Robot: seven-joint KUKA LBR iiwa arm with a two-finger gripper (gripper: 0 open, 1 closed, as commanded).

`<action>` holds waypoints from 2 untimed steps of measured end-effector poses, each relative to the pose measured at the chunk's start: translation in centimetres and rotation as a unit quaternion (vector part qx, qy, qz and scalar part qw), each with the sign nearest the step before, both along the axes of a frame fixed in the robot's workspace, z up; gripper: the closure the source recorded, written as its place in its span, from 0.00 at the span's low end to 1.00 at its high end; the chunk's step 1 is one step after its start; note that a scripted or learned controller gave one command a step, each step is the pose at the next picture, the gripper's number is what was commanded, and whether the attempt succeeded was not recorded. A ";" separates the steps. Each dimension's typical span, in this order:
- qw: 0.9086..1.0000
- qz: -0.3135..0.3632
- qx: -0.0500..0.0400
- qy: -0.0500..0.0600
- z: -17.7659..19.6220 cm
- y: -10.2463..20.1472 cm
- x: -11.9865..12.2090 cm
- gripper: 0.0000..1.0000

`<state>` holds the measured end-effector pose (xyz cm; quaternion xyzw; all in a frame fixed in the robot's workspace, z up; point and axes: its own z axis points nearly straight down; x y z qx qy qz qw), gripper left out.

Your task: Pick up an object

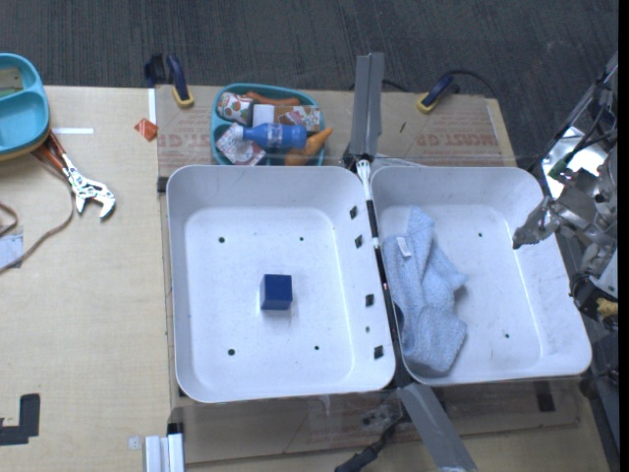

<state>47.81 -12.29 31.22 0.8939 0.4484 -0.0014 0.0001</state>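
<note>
Above a plywood bench [88,342], the fixed camera looks down on two shallow white bins set side by side; the left bin [197,362] holds a small blue cube [277,291] lying a little below its centre, apart from every wall; just right of that bin, touching it along the shared rim, the right bin [511,362] carries a crumpled pale-blue cloth [428,293] against its left wall; the gripper [536,226] hangs at that bin's far right edge, well apart from the cube and clear of the cloth, and whether it is wide or narrow cannot be told; behind the left bin sits a teal tub [224,101] of mixed items; far to its left lies a wrench [88,193].
</note>
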 end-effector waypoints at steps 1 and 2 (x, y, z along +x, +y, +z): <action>0.998 -0.065 0.000 0.002 -7.3 8.5 4.4 0.00; 0.996 0.090 0.001 0.002 -10.2 -0.5 5.8 0.00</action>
